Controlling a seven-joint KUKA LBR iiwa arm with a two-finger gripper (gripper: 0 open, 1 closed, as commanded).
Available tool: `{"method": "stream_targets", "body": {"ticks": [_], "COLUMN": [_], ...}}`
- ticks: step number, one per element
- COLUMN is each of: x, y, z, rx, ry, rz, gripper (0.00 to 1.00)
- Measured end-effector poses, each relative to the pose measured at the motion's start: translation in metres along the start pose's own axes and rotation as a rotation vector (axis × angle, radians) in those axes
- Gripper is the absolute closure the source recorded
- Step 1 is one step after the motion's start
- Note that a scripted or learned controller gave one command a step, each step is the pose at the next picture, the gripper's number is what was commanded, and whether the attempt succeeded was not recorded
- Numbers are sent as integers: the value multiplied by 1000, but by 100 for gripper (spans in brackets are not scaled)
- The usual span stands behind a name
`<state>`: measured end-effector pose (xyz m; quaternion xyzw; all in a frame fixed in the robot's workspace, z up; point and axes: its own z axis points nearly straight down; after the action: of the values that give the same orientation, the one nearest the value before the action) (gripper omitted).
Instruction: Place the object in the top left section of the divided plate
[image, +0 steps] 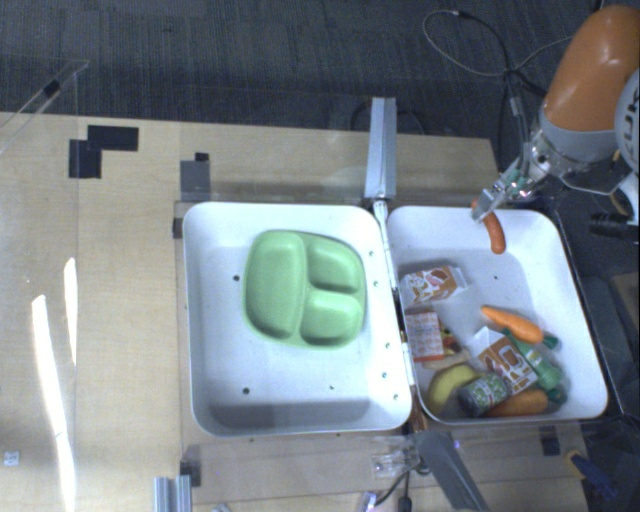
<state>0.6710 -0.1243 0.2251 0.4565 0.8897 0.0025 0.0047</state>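
The two bins sit side by side: the left bin (205, 390) holds the green plate (304, 288), the right bin (570, 300) the clutter. The arm (590, 85) comes in at far right, its gripper (492, 207) over the right bin's far edge with the sausage (495, 233) hanging from its tip. It looks clamped on the sausage's upper end, though the jaws are too small to read for certain.

The grip looks thin, so the carry left should be smooth and high enough to clear the wall between the bins. The target is the plate's far-left section (276, 282); come down centred over it and release low, so the sausage cannot roll over the ridge.
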Motion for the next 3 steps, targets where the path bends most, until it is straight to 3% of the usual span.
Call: {"method": "stream_targets", "body": {"ticks": [2,3], "x": [150,149], "y": [68,68], "z": [31,31], "rx": [4,3], "ry": [4,4], "rz": [-32,-31], "gripper": [100,0]}}
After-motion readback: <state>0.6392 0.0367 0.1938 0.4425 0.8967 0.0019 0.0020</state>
